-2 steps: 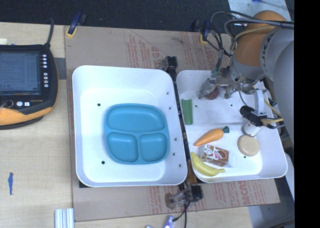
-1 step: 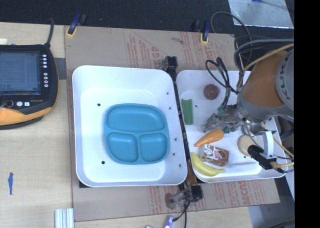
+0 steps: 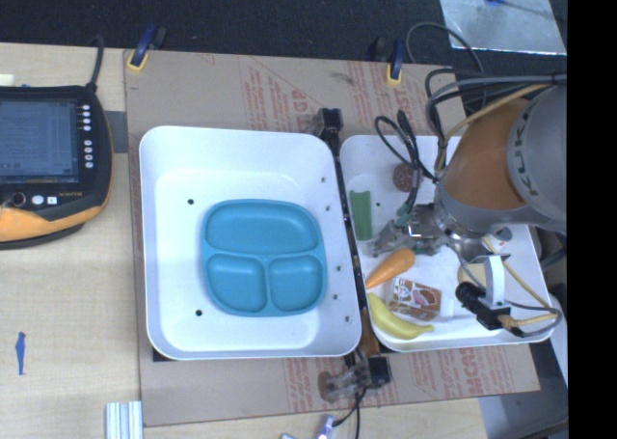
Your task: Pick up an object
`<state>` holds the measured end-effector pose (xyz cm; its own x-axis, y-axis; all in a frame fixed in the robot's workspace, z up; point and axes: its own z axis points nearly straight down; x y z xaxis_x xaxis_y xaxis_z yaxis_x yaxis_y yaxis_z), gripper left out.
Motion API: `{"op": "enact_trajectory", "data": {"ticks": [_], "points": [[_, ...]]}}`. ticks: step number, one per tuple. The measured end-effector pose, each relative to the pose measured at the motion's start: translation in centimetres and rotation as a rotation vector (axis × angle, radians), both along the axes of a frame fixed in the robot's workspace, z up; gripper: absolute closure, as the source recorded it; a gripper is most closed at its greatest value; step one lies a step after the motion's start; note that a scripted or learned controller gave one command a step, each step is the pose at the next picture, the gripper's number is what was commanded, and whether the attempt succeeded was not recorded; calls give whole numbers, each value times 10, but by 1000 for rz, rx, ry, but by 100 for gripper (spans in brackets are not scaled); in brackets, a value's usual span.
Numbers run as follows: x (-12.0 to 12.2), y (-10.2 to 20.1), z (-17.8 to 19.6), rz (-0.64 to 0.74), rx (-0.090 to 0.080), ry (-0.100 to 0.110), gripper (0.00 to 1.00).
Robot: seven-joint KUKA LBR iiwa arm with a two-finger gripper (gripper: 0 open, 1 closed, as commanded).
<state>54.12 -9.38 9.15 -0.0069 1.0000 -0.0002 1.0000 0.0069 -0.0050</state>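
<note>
Over the right bin (image 3: 540,263) I'm hovering the hand (image 3: 410,227), grip unreadable, above the carrot (image 3: 389,266), nothing lifted yet.

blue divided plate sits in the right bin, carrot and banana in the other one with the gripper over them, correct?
Wrong on one point: the blue divided plate sits in the left bin, not the right. The camera view shows it there. The carrot and banana lie in the right bin, with the gripper above them.
</note>
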Motion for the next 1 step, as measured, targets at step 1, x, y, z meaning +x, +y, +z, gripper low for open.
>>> {"op": "enact_trajectory", "data": {"ticks": [1], "points": [[87, -26, 1, -3, 0, -3, 0]]}}
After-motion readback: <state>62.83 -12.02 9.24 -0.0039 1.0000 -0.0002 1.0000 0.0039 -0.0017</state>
